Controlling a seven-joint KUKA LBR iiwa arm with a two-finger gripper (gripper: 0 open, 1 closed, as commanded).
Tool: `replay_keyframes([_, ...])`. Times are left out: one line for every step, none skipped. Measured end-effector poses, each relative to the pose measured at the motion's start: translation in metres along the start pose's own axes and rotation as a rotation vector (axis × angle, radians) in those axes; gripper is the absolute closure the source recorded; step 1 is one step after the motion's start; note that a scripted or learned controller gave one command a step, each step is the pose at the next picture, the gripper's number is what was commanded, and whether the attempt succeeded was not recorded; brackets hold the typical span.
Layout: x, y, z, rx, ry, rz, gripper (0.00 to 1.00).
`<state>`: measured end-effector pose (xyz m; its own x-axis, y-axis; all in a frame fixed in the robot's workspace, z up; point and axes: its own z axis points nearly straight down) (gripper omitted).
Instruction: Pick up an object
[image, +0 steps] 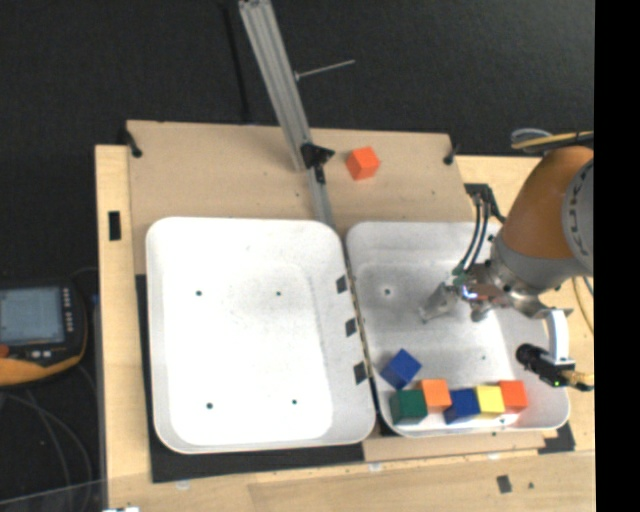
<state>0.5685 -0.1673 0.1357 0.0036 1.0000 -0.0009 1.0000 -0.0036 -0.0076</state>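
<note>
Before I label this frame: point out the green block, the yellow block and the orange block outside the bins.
green block (408, 405), camera view, top face
yellow block (490, 399), camera view, top face
orange block outside the bins (362, 163), camera view, top face

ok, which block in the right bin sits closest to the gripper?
The lone blue block, apart from the row and up-bin of it, nearest the gripper. The green, orange, second blue, yellow and red-orange blocks line the near wall, farther off.

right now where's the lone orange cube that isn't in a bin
The orange cube sits on the bench board behind the right bin, just right of the slanted metal rail.
</note>
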Motion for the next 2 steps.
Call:
replay_keyframes([-0.026,-0.032,0.039,-0.011,0.000,0.000,0.00])
replay_keyframes([-0.026,-0.030,0.026,-0.016,-0.003,0.006,1.00])
